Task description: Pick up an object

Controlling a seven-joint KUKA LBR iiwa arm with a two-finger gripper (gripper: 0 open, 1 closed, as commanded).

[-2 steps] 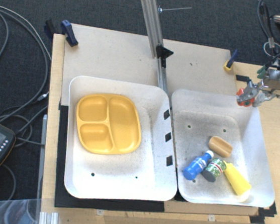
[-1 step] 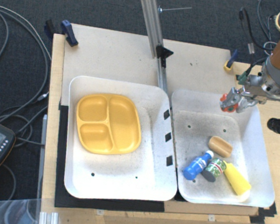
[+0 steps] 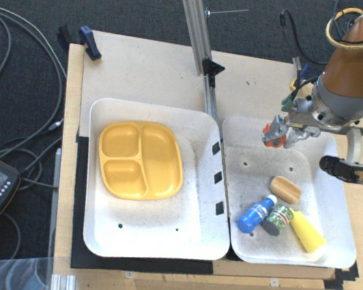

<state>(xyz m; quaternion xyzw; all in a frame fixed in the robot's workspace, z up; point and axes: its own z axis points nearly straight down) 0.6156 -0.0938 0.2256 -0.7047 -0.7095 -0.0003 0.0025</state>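
Note:
My gripper (image 3: 276, 134) hangs over the far left part of the right bin (image 3: 341, 223), under the grey and orange wrist. A small red-orange patch shows at its tip; whether that is a held thing is unclear. Toward the bin's near side lie a tan oblong block (image 3: 285, 188), a blue bottle with a white cap (image 3: 256, 214), a green and white can (image 3: 279, 219) and a yellow bottle-shaped piece (image 3: 307, 232). These four lie close together, well below the gripper in the view and apart from it.
The left bin (image 3: 92, 228) holds a yellow divided plate (image 3: 140, 160). A slanted metal post (image 3: 199, 25) rises behind the gap between the bins. A blue clamp (image 3: 89, 41) sits at the bench's far left corner. Cables trail beside the arm on the right.

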